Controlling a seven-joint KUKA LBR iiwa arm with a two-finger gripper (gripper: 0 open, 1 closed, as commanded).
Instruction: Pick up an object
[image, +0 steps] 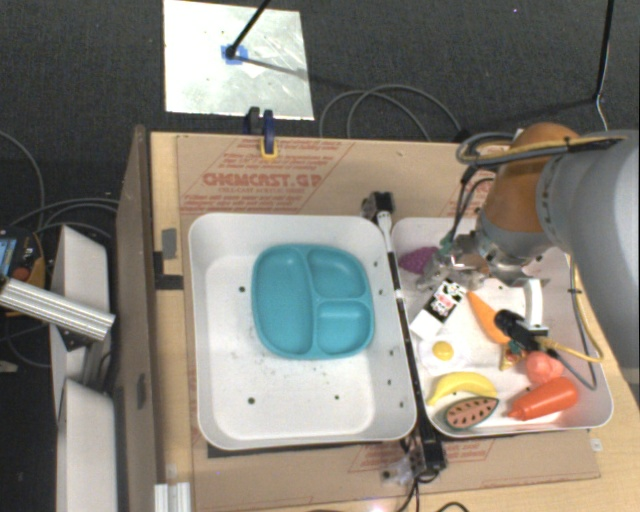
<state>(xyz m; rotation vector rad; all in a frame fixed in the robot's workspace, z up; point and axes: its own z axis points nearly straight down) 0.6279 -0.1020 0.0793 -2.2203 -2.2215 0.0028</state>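
Note:
My gripper (458, 264) hangs low over the upper left part of the right bin (600, 405), under the grey arm with its orange band. A purple object (414, 260) lies just to its left. A small black-and-white patterned block (438, 301) lies just below it, and an orange carrot (485, 312) to its lower right. Whether the gripper touches any of them is hidden by the wrist. Nearer the bin's front lie a fried egg (442, 350), a banana (462, 384), a watermelon slice (468, 411), a pink-red fruit (543, 366) and an orange-red pepper (543, 399).
The left bin (215, 330) holds a teal divided plate (312, 301). A black divider bar (398, 300) runs between the two bins. Cardboard lies under both bins, and cables trail behind them.

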